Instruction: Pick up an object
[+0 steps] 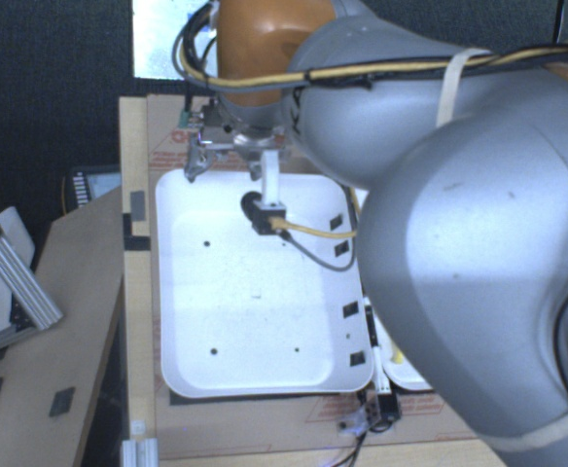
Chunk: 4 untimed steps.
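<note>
My gripper (225,169) hangs over the far edge of the left white bin (182,290), below the orange band of the wrist. Its two fingers stand apart, one on the left (195,168) and one on the right (256,168), and nothing shows between them. The bin floor beneath shows a few small dark dots. The grey arm hides almost all of the right bin (408,377). At that bin's visible near corner a small yellow bit (397,357) peeks out from under the arm; I cannot tell what it is.
The bins rest on a cardboard-topped bench (138,261). Black clips (350,309) line the divide between the bins. An aluminium rail (7,261) leans at the far left, off the bench. The bulky arm fills the right side.
</note>
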Each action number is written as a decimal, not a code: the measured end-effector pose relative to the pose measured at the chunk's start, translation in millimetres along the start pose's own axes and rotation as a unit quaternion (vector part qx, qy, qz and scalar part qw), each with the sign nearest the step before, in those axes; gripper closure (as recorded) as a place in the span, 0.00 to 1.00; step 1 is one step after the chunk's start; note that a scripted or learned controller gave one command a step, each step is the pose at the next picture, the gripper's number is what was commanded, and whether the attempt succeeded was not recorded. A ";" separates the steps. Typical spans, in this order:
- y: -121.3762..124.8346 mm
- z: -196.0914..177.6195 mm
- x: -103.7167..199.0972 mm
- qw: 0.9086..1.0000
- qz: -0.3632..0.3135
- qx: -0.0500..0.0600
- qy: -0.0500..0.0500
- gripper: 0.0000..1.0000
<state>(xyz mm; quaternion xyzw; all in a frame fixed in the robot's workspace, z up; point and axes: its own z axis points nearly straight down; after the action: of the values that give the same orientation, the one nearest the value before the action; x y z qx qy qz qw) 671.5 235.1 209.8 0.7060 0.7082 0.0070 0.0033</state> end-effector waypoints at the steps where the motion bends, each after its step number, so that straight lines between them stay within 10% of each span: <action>1: -7.4 132.9 -2.1 1.000 -0.001 0.011 -0.004 0.00; 2: 0.2 -34.5 0.0 1.000 -0.001 -0.001 0.000 0.00; 3: -7.2 133.8 -2.0 1.000 -0.001 0.011 -0.004 0.00; 4: -10.7 -2.9 0.2 1.000 0.000 0.000 0.000 0.00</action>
<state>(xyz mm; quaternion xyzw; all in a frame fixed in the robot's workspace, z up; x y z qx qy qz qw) 660.8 235.3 212.5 0.7061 0.7081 0.0067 0.0029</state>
